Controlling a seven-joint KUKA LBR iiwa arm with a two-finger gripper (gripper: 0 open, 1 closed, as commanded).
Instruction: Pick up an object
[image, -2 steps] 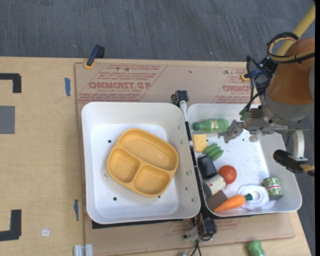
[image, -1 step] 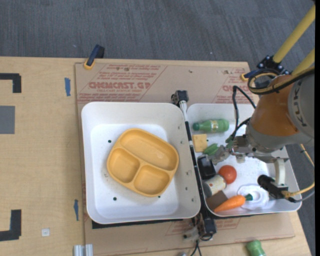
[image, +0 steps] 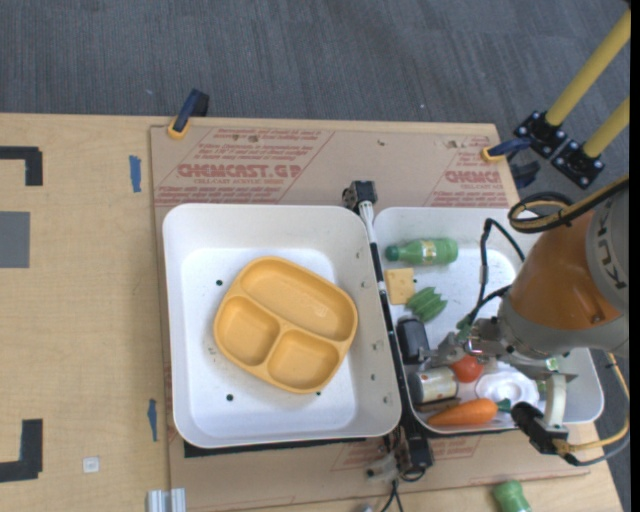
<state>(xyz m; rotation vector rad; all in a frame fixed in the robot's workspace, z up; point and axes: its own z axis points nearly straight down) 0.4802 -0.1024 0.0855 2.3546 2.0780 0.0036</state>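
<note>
Roughly placed: arm in from the right, orange band over the right bin (image: 590, 395), gripper (image: 470, 350) low among the clutter near the bin's front. Can't tell how wide it stands, or whether anything sits in it — wrist and cabling block the tips.

Candidates, all in right bin:
- Carrot (image: 463, 412) — lying flat along front wall, just below the gripper. Prob. hollow plastic toy: light, stiff, smooth, so slippery. Tapered — best taken across the thick mid-body, not the thin end. Close to wall, little clearance on that side.
- Small red thing (image: 466, 369), tomato-like, round, touching or nearly touching the gripper. Round + glossy = likely to squirt out; needs centred pinch across widest part.
- Can (image: 434, 385) on its side, left of the tomato. Rigid, looks metal-ended, may roll; grip across the curved body, perpendicular to its axis.
- Green bottle (image: 424, 251) at back, lying flat, well apart from gripper. Light, rolls easily; take at mid-body.
- Green leafy piece (image: 426, 303) and yellow square (image: 400, 285) — thin, flat, hard to get under. Poor picks.
- Black block (image: 412, 340) by the left wall — boxy, but tight to the wall.

Left bin (image: 190, 330): yellow divided plate (image: 285, 324) — wide, shallow, only the rim offers a hold.

Best bet by judgement: carrot or can — nearest, firm, decent width.
</note>
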